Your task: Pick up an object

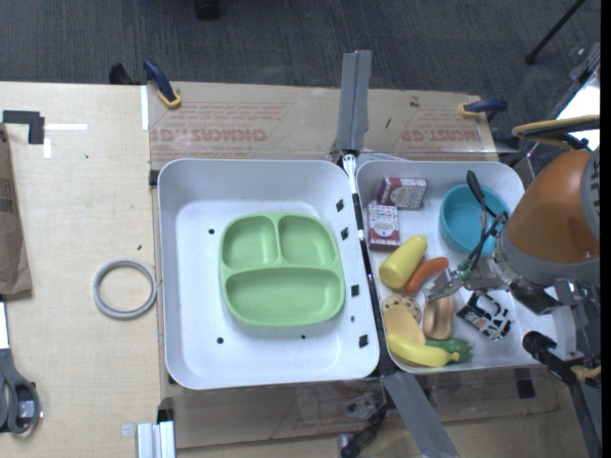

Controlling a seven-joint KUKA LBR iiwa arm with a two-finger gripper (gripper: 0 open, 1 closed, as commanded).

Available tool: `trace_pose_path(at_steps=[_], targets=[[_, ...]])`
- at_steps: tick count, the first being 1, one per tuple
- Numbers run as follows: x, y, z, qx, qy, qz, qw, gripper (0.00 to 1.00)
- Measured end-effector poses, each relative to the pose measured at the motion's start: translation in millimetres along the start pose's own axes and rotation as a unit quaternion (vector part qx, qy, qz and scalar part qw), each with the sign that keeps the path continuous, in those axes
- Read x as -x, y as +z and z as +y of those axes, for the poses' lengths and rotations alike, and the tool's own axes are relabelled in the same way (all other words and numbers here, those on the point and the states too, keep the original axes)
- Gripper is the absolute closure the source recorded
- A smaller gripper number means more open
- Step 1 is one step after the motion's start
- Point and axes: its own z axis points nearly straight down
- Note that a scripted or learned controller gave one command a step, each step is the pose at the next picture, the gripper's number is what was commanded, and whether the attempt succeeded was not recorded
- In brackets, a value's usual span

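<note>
Camera view: looking down on 2 white bins side by side on the surface, arm coming in from the right.
Gripper: the gripper [456, 282] is down low in the right bin [434, 168]; whether it is apart or together, I cannot tell.
Nearest target: a brown oblong piece [438, 318] lies just below the gripper, very near it, long axis running roughly top to bottom of the view.
Neighbours: an orange carrot [425, 274] sits just to the gripper's left, beside a yellow pepper [402, 260]; a banana [417, 351] lies along the near wall.
Also there: blue bowl [466, 219] at the back.
Left bin: green divided plate [282, 269], well apart.
Judgement: nothing grasped yet; a short drop toward the brown piece looks likeliest.
</note>
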Motion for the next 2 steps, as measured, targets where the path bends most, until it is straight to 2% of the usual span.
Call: trace_pose_path(at_steps=[1, 2], targets=[[-25.8, 1.1, 22.3, -0.003, 0.070, -0.003, 0.9975, 0.00], [-25.8, 1.1, 22.4, -0.003, 0.070, -0.003, 0.9975, 0.00]])
